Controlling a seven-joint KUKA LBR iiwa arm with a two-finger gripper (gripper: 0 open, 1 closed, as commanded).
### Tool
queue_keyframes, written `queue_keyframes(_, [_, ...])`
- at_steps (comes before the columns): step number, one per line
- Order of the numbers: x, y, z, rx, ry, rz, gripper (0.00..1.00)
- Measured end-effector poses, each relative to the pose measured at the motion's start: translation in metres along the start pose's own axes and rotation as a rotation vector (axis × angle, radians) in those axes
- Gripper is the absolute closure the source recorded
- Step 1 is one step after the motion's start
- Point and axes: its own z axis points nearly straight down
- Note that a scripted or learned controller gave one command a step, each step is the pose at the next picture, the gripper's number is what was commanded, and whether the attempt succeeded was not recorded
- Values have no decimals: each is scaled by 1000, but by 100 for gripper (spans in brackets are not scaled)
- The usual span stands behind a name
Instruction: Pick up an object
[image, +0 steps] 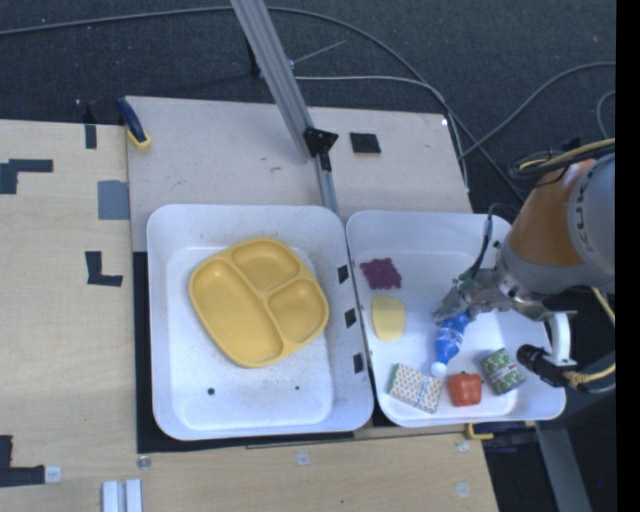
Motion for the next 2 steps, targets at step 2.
queue_keyframes(2, [9,1,-93,-2,2,-1,100])
